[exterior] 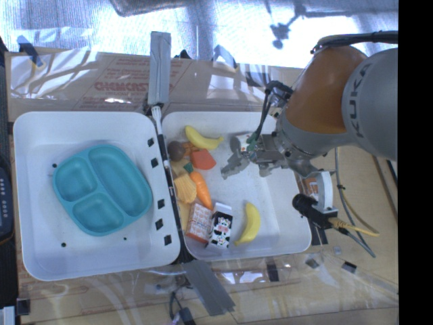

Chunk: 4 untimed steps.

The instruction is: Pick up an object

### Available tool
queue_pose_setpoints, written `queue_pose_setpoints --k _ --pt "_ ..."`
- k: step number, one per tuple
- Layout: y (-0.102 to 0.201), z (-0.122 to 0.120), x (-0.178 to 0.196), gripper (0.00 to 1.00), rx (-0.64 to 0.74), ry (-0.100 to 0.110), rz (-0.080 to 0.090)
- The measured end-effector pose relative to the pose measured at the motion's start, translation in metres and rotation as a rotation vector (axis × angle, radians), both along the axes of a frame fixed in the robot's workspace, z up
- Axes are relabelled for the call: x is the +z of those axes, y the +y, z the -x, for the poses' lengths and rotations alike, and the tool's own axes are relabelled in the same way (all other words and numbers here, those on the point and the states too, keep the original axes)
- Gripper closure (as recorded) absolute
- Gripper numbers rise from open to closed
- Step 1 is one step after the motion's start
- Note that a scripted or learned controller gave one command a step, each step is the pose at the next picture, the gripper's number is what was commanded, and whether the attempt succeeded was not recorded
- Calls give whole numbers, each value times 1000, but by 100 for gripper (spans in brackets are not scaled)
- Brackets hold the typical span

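The right bin (284, 229) holds several toy foods. A yellow banana (201, 139) lies at its far left, with a red-orange piece (202, 159) and a brown ball (177, 150) beside it. An orange carrot (201, 188) and a yellow piece (184, 188) lie along the left wall. An orange carton (198, 222), a black-and-white milk carton (220, 229) and a second banana (249, 223) sit near the front. My gripper (235, 158) hangs over the middle of this bin, fingers spread, with nothing between them.
The left bin (34, 249) holds a teal divided plate (101, 189). A grey bar (158, 70) stands behind the divider between the bins. Cables and a connector (318, 212) hang beside the right bin's right wall.
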<state>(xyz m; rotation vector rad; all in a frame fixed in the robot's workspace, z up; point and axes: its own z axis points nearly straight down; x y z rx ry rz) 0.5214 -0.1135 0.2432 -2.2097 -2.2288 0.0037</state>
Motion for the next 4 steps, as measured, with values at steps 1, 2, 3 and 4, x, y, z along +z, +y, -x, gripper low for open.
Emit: queue_pose_setpoints --k 1,2,3,4 --pt "-10 20 -134 0 -56 -2 1" --pt "-14 -69 -153 0 -54 -1 0" --pt "-26 -118 -152 0 -11 -4 0" --pt "-25 -117 -144 100 -5 2 1"
